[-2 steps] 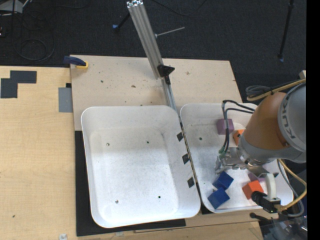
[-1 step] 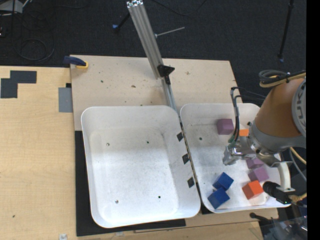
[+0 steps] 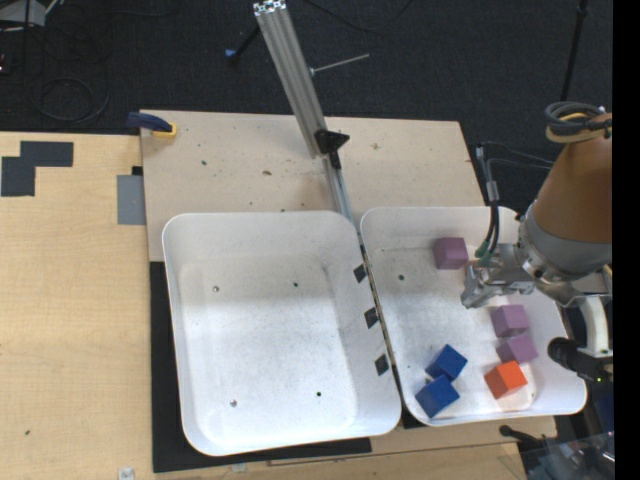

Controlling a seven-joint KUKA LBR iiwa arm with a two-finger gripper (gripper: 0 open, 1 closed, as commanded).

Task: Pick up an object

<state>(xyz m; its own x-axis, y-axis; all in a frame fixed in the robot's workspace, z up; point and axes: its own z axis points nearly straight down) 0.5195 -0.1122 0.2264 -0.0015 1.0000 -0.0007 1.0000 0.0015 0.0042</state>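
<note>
From the overhead camera, you've got the worktop [image 3: 240, 163] with two white bins side by side. The left bin [image 3: 190, 268] sits in the middle of the picture, the right bin [image 3: 400, 233] is tight against it, and small black clips run down the seam where the two rims meet.

Your arm [image 3: 575, 203] comes in from the right, orange band up top, grey wrist below, leaning over the right bin. The hand [image 3: 482, 290] hangs low inside that bin, toward its middle. From this slant you cannot tell how its fingers are set, and no block shows between them.

Now the blocks, all in the right bin. An upper purple block [image 3: 450, 253] lies just up and left of the hand, near it. A middle purple block [image 3: 510, 319] sits just below and right of the hand, and a lower purple block [image 3: 517, 348] is right beside that one. An orange block [image 3: 506, 379] rests near the front right corner. Two blue blocks, one [image 3: 447, 362] and the other [image 3: 436, 396], sit close together at the front, left of the orange one.

A slanted metal rail [image 3: 295, 73] rises behind the bins.
</note>
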